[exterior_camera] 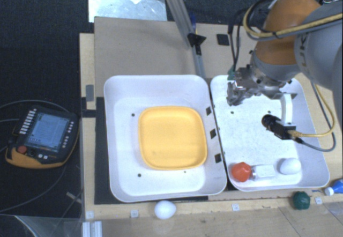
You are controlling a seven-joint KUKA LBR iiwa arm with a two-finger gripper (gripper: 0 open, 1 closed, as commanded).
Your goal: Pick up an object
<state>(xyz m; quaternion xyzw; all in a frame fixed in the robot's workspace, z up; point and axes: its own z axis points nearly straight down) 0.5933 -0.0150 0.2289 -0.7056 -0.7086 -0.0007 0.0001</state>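
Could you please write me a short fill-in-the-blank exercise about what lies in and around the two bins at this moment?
1. The left bin holds a square plate coloured ____.
2. The orange ball lies in the ____ bin, near its front edge.
3. The gripper hovers over the ____ bin's back part.
4. The dark green ball sits ____ the bins, on the bench.

Missing words: yellow; right; right; outside
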